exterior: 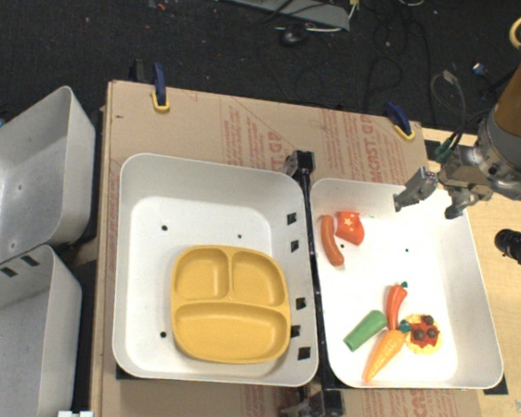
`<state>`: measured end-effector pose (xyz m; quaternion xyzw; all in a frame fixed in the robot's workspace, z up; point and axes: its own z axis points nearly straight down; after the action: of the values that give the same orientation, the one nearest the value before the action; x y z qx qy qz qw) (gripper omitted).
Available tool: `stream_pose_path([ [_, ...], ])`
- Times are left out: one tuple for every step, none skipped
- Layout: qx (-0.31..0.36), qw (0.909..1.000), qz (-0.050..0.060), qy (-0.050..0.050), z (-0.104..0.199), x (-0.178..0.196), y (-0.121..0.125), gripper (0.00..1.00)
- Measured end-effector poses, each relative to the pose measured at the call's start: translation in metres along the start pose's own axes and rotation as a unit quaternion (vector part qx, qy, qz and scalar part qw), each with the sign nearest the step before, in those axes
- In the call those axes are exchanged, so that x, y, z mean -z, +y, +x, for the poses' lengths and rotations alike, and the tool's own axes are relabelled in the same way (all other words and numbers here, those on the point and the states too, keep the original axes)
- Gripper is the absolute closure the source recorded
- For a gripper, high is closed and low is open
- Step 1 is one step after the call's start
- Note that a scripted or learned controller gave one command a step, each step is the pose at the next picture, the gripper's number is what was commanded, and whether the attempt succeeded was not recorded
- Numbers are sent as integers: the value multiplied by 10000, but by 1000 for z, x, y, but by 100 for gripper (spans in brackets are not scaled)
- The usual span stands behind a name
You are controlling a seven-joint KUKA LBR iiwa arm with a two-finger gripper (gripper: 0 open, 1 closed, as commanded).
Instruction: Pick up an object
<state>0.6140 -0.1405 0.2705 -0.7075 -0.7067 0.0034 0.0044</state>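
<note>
Fingers of the two-finger gripper stand apart with nothing between them, poised over the back edge of the right shallow white bin, near its far corner, below the grey wrist and the orange band. From there every candidate lies toward the camera and to the view's left. Nearest is the small red plastic toy piece, with the slim orange-red toy sausage just beside it, its long axis running front to back along the bin's left wall. Farther forward lies a cluster: a thin red toy chilli lying nearly front to back, a green toy cylinder on a diagonal, a long orange toy carrot on a similar diagonal, and a yellow piece topped with dark red berries touching the carrot's thick end. The red piece and sausage look the shorter reach, and the sausage's axis would call for the jaws to close across it, side to side. In the left white bin sits a yellow divided plastic plate, well apart from the gripper.
</note>
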Motion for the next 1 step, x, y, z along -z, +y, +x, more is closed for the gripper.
stream_pose_path([
  [11,10000,-56,-9,0,6,2,0],
])
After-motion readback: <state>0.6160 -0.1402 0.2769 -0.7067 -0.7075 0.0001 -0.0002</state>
